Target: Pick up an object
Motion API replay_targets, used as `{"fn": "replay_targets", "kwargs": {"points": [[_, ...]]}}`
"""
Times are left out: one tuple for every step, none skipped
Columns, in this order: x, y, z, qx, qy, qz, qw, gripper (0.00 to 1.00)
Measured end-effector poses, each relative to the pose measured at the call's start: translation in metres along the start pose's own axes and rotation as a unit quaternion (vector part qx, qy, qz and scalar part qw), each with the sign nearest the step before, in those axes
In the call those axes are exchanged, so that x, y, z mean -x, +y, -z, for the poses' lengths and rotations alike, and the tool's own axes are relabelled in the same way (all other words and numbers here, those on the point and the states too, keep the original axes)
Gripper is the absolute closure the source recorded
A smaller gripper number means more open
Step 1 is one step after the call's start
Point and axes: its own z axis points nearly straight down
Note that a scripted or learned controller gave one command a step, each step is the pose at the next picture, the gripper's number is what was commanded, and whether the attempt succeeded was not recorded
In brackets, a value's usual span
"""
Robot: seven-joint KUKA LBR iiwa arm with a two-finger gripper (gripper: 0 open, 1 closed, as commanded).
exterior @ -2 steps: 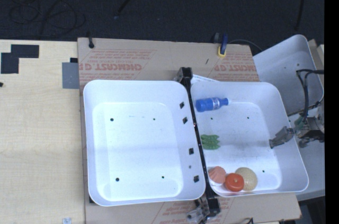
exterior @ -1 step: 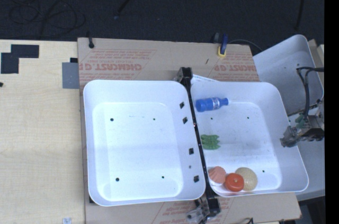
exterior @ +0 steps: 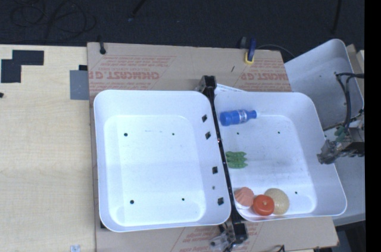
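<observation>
Claw (exterior: 329, 155) at right bin (exterior: 309, 120) right rim, state unclear. Inside: blue bottle (exterior: 237, 117) at top, green item (exterior: 236, 159) mid-left, red cap (exterior: 263, 205) near bottom.

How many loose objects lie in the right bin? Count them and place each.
5: blue plastic bottle at the far left, green leafy item mid-left, and pink round piece, red round cap and tan round piece clustered at the near edge.
</observation>
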Motion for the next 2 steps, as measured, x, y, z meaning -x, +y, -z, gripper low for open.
{"fn": "replay_targets", "kwargs": {"points": [[0.0004,0.0002,0.0094,0.000,0.000,-0.001,1.0000,1.00],[0.0009,0.0002,0.0187,-0.001,0.001,-0.001,1.0000,1.00]]}}
